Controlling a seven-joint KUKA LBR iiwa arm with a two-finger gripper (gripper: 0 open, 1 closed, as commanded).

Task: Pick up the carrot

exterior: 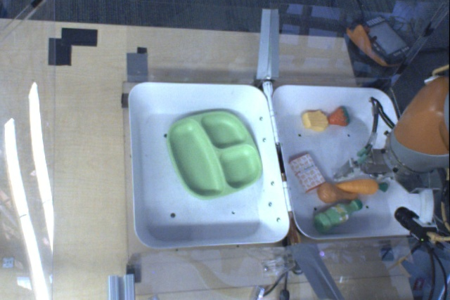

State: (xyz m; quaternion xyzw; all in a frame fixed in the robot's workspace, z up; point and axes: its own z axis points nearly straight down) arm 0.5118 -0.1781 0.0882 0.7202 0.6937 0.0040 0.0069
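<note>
Right bin (351, 232) | carrot (348, 188) just below claw (360, 164) | apart

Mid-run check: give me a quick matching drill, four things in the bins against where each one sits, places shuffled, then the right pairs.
Things:
1. green divided plate
2. carrot
3. green bottle
4. yellow toy

Places:
A. far end of the right bin, beside a small orange-red piece
B. alone in the left bin
C. near edge of the right bin, just below the carrot
D. middle of the right bin, next to the claw

Pairs: 1-B, 2-D, 3-C, 4-A
</note>
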